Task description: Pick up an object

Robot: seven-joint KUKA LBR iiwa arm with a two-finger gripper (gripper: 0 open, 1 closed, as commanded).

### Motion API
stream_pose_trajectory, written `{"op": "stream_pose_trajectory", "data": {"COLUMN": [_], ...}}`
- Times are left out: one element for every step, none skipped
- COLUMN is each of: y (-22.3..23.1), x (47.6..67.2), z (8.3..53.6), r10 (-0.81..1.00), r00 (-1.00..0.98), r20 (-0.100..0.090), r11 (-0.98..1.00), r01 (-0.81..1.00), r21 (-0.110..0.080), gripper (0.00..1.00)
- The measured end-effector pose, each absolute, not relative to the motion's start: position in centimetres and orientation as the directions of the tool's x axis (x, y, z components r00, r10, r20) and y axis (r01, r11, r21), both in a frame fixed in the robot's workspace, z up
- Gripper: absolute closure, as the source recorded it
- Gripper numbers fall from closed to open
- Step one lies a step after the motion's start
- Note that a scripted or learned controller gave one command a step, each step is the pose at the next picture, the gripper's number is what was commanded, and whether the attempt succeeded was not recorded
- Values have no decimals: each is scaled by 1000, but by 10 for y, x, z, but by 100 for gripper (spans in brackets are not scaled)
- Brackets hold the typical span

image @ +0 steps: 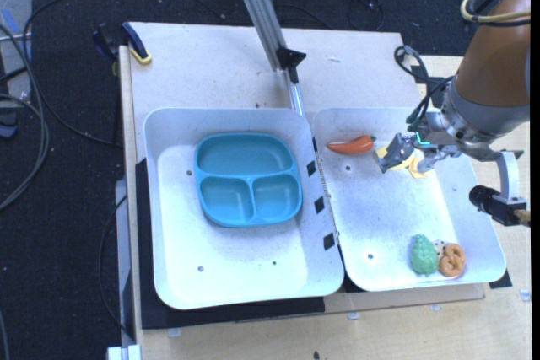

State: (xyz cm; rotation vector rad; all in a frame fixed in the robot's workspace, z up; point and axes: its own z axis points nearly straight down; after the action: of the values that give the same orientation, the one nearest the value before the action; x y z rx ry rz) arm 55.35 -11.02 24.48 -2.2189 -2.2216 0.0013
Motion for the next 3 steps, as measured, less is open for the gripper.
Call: {"op": "stream_pose_trajectory", "data": {"y": [-110,-106,-113], "x": [554,554,559], "z": [245,201,152], "r10": [1000,1000,1000], "r00": [-1,0,1], "r20": [0,0,0], "r11": [1,0,-1], "r01": [1000,1000,1000], "r21": [0,-5,-5], "gripper": [0,0,0]}}
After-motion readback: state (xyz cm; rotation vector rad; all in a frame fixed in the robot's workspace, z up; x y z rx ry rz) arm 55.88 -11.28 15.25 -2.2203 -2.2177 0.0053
